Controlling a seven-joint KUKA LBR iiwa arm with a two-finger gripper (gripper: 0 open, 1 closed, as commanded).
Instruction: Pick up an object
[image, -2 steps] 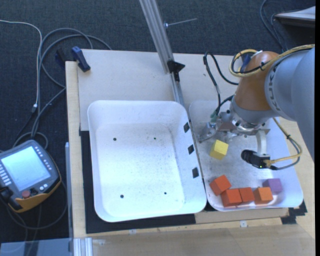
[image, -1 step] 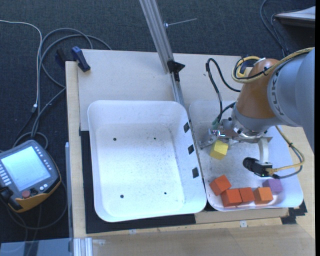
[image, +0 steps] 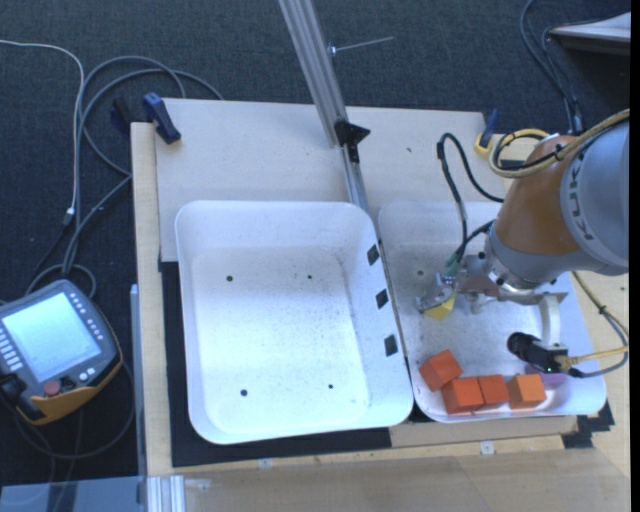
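My gripper hangs low over the middle of the right bin, at the end of the grey arm with the orange band. A small yellow object lies right at the gripper's tip; whether it is gripped is not visible. Several orange blocks sit in a row along the bin's near edge, and another orange block lies just left of and above them. A small pink piece shows at the row's right end.
The left bin stands beside the right one, with black clips on the shared edge. A slanted metal post comes down to the back of the bins. Cables trail by the arm. A teach pendant lies off the bench.
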